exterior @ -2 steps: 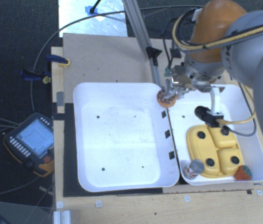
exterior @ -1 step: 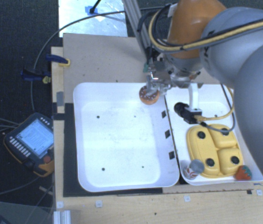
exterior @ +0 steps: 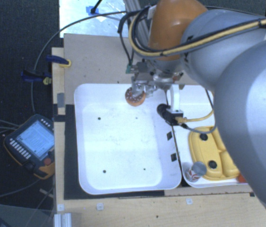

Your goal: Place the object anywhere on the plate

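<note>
My gripper [exterior: 139,92] hangs over the far edge of the left bin [exterior: 118,145], below the arm's orange band. A small round brown object [exterior: 134,98], ring-like with a pale rim, sits between the fingertips, and the gripper is shut on it. The yellow plate [exterior: 208,154] lies in the right bin [exterior: 189,98], to the right of the gripper and nearer the front. The arm's grey body hides most of that bin and part of the plate.
A small grey and red object [exterior: 197,170] rests at the plate's front left corner. Cables and a black connector [exterior: 167,112] hang over the divide between the bins. A teach pendant [exterior: 31,141] lies off the bench at the left.
</note>
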Available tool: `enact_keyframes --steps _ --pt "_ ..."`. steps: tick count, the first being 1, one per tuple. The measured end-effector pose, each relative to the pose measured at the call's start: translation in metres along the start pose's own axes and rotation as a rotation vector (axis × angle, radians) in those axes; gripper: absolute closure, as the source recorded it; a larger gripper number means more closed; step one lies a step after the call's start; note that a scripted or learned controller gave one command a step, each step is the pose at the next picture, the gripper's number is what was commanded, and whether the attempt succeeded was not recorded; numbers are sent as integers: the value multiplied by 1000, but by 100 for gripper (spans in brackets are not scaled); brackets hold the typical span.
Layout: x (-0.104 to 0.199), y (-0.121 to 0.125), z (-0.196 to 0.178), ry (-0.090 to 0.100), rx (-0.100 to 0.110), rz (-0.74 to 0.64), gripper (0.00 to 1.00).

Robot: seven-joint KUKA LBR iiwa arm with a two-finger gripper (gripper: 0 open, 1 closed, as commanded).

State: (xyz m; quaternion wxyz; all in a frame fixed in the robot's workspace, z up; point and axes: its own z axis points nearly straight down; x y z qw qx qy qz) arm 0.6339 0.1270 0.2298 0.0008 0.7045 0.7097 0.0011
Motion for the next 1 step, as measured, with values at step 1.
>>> enact_keyframes --steps 1 --pt "-1 0 0 0 1 2 0"
